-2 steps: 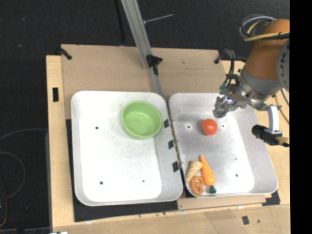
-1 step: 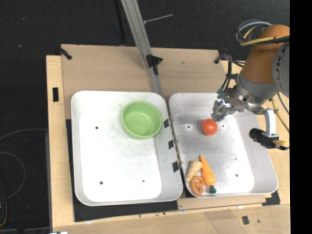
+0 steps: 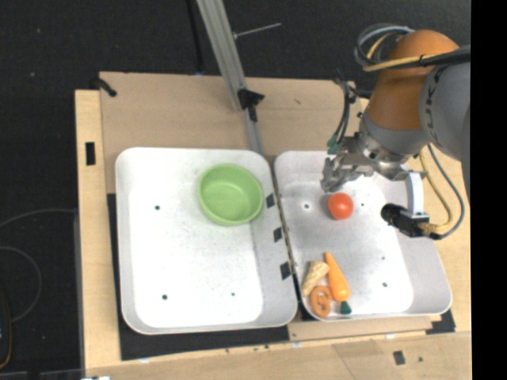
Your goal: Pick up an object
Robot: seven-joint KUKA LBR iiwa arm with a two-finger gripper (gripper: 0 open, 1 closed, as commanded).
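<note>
Tomato [image 3: 341, 206] is lying in the right bin [image 3: 412, 283], near its far-left part. End effector [image 3: 339, 176] is hovering just above and beside it, not gripping it; finger state cannot be told. Carrot [image 3: 337, 276], pale piece [image 3: 314, 275] and orange ring [image 3: 321, 300] are clustering at the near-left corner. Green bowl [image 3: 230, 195] is sitting in the left bin [image 3: 158, 291].

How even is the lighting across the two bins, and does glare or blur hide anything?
Camera view: lighting is soft and even; the left bin and right bin look bright but not blown out. The green bowl and tomato stay readable; fine detail is slightly soft.
</note>
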